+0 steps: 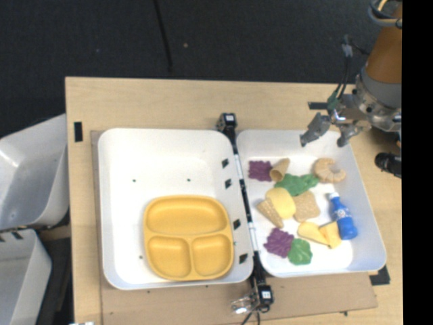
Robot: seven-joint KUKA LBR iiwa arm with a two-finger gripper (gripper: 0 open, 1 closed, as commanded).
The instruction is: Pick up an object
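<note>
Camera view shows our gripper spread and holding nothing above the right bin's far edge, presumably staged for descent, while we see the candidate objects, including a blue bottle, heaped mid-bin toward the table's right edge.

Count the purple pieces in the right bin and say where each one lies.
2. One purple piece lies near the divider at the pile's far end; the other purple piece lies at the near end, beside a green piece. More may be hidden underneath.
</note>
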